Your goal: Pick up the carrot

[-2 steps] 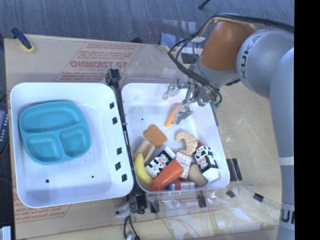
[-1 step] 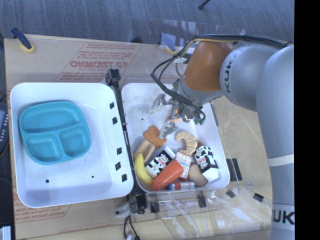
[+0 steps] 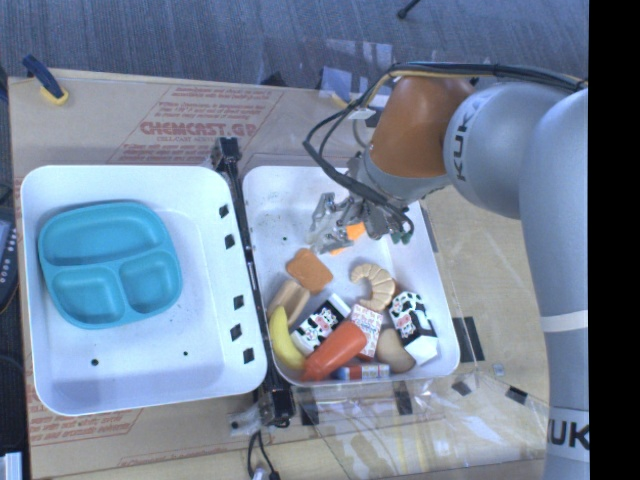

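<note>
Orange and long, the carrot lies at the front of the right bin, between a banana and small cartons. Well behind it, the gripper hangs over the bin floor; how its fingers stand I cannot tell.

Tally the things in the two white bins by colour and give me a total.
Blue: 1, the divided plate in the left bin
Orange: 2, the carrot and a small piece near the gripper
Yellow: 1, the banana
Tan or brown: 4, bread-like pieces
Black and white: 2, cartons
Other small items: 2
Total: 12, roughly; the pile overlaps.
</note>
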Motion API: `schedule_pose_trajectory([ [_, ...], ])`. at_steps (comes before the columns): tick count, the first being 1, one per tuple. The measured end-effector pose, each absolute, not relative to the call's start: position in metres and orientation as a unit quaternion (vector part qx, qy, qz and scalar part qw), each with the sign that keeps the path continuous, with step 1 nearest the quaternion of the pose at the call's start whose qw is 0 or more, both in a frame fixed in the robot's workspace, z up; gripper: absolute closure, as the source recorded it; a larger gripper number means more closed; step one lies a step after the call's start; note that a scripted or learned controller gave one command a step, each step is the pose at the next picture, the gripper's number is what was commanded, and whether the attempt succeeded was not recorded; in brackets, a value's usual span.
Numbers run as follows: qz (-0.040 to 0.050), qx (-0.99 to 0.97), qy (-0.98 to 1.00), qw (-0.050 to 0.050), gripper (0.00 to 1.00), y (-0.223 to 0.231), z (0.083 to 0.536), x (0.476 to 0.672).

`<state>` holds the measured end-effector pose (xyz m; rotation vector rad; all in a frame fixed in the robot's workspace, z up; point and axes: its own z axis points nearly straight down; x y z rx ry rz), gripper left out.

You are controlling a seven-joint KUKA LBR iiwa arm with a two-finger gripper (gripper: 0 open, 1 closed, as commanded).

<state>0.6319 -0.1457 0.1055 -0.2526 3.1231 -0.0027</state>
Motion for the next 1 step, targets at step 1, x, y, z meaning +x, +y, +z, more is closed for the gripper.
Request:
schedule_pose_trajectory([
  [1, -0.0012, 0.017, 1.000, 0.004, 1.00, -0.1637, 0.1685, 0.6103],
])
